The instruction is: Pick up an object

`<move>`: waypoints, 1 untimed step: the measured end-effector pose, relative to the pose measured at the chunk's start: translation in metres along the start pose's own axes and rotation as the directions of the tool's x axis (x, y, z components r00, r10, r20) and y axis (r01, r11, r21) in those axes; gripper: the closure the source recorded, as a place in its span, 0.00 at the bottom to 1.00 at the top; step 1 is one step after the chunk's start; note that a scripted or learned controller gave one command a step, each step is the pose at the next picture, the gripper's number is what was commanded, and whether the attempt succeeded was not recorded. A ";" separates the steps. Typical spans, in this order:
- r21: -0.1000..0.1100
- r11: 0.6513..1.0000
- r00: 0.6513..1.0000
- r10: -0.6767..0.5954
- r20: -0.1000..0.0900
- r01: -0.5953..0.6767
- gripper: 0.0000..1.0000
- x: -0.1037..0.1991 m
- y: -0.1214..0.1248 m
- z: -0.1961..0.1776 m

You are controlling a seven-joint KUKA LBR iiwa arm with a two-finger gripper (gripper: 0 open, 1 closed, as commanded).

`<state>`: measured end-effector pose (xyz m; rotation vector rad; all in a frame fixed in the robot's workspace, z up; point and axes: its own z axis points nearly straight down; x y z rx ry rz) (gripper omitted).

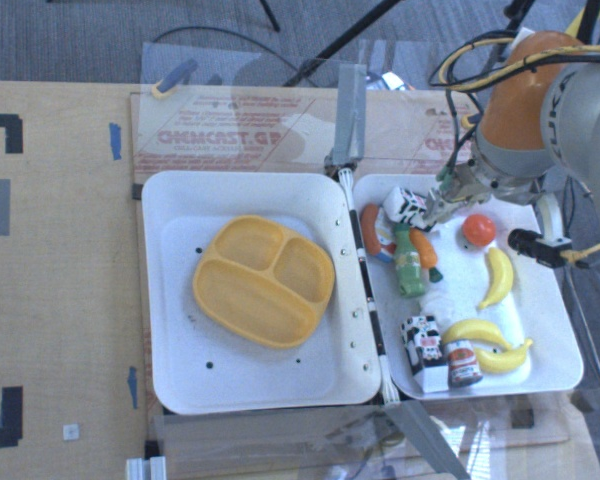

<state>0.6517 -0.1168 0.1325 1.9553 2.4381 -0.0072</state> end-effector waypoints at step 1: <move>-0.004 1.000 1.000 -0.001 0.003 0.001 1.00 -0.001 0.001 -0.011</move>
